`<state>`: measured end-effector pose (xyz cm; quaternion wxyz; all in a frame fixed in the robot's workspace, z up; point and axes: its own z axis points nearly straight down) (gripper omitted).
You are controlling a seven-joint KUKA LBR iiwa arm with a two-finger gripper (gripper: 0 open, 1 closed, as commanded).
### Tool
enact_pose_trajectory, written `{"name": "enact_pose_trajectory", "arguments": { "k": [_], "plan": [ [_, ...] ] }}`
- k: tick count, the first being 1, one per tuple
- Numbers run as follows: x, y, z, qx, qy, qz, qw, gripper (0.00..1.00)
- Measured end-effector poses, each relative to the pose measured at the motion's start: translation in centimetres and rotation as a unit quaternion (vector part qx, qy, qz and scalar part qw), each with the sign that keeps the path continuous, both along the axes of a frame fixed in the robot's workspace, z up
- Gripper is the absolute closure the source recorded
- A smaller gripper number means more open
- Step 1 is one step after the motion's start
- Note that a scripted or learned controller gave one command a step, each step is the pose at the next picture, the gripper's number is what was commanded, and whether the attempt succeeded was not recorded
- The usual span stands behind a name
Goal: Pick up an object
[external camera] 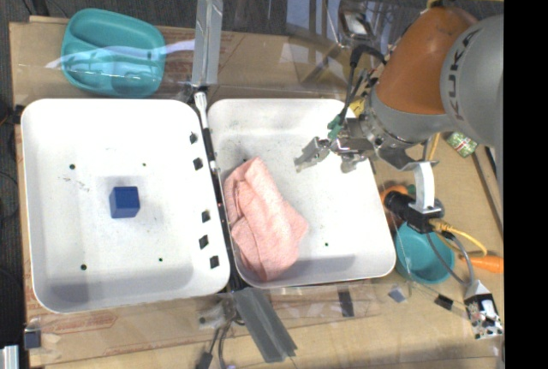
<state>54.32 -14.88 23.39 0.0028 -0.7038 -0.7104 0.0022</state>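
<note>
Cloth (pixel 261 217) is lying untouched by the right bin's (pixel 360 260) left wall; jaws are spread, nothing held, above centre; descent is needed.

- The arm (pixel 462 76) is bulky and rounded, its shell grey
- A broad orange band (pixel 415 63) wraps it above the wrist
- Part of dark lettering shows on the grey shell
- Thin dark cables run along the wrist
- The gripper (pixel 330 149) is small, of grey metal, with two slim fingers
</note>
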Motion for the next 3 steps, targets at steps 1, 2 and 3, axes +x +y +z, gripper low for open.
{"name": "enact_pose_trajectory", "arguments": {
  "k": [1, 2, 3],
  "plan": [
    [-1.0, -1.8, -5.0, 0.0003, -0.001, 0.058, 0.9983, 0.00],
    [-2.4, -0.5, -14.1, -0.0001, -0.005, 0.100, 0.9950, 0.00],
    [-2.3, -0.5, -13.2, 0.0006, -0.005, 0.103, 0.9947, 1.00]
  ]
}}
